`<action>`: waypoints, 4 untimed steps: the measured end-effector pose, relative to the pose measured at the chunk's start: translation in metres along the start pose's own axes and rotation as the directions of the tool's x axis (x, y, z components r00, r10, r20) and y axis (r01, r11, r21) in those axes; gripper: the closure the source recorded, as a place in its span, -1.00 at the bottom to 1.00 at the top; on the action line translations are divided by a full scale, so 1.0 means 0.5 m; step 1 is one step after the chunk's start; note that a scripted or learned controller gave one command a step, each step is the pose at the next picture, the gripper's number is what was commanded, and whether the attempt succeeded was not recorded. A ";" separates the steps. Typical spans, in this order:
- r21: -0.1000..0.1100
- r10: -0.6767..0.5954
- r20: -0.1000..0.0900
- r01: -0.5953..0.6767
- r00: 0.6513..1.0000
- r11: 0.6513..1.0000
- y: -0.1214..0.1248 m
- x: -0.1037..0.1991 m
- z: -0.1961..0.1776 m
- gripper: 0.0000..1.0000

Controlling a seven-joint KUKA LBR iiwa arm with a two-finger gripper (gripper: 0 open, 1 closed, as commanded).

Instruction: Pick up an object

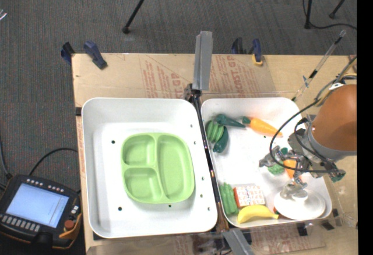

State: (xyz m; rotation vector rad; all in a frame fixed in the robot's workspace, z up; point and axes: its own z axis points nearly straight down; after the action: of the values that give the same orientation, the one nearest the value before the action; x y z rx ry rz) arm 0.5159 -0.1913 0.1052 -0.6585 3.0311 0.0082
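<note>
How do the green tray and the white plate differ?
The green tray is a rounded rectangle split into three compartments; the white plate is round and undivided. The tray sits in the left bin, centred; the plate sits in the right bin's near right corner. The tray looks clearly larger than the plate. The gripper hangs over the plate's edge, far from the tray. Both lie flat on a bin floor.

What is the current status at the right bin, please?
Gripper low in right white bin, above round white plate. Nothing seen held. Yellow banana nearby.
</note>
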 end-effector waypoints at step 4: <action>-0.018 -0.252 -0.033 0.252 0.967 0.968 0.163 -0.103 0.040 -1.00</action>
State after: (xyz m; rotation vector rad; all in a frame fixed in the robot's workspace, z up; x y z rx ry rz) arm 0.5297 -0.0958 0.0869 -1.0508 2.9578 0.0094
